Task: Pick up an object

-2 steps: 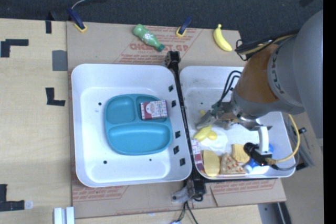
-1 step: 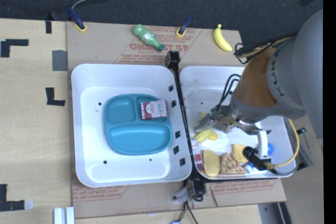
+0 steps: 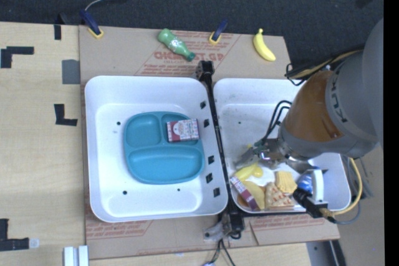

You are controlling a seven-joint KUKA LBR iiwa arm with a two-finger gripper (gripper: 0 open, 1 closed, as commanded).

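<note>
My gripper (image 3: 260,152) reaches down into the right bin (image 3: 249,103), just above a pile of objects at the bin's front. Directly below it lies a yellow piece (image 3: 249,171). A red and purple box (image 3: 244,194) lies at the front left of the pile. Beside it sit a tan waffle-like piece (image 3: 280,190) and a blue and white object (image 3: 307,182). The wrist and grey arm (image 3: 330,112) hide the right part of this bin. Nothing shows as lifted off the bin floor.
The left bin (image 3: 106,109) holds a blue divided plate (image 3: 163,149) with a red and white carton (image 3: 182,130) on its upper right. Behind the bins, a green bottle (image 3: 176,45) and a banana (image 3: 264,47) lie on the cardboard. A black divider (image 3: 211,128) runs between the bins.
</note>
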